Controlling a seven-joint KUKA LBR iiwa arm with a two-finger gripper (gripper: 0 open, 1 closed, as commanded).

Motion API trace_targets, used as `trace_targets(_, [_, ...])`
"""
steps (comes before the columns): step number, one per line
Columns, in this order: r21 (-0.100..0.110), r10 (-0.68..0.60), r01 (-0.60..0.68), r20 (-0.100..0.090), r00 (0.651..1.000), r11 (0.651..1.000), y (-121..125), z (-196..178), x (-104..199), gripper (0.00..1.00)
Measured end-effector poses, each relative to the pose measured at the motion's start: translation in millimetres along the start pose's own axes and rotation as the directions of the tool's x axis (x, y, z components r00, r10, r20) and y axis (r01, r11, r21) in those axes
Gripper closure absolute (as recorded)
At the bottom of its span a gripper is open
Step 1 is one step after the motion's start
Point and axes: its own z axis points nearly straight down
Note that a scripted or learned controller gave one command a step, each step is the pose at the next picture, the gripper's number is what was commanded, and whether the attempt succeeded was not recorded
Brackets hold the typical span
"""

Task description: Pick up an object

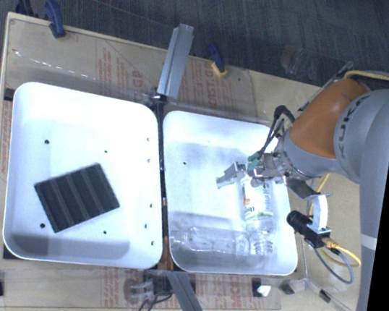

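- Left bin (28, 99): a dark ribbed slab (76, 196) lies near its front-left corner.
- Right bin (184, 131): two clear plastic bottles, one (257, 206) along the right wall, the other (212, 241) along the front wall.
- Gripper (234, 175) hangs over the right bin's middle beside the upright-lying bottle; whether it is open or closed, I cannot tell.
- The right bin's back-left floor is bare.

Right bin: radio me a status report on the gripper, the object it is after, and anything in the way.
Gripper over right bin, finger state unclear. Clear plastic bottles along near wall and below the gripper, none seen held. Dark ridged panel in left bin, apart.
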Motion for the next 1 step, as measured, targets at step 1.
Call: trace_targets(1, [0.0,0.0,0.0,0.0,1.0,1.0,0.0,-0.1,-0.1,0.0])
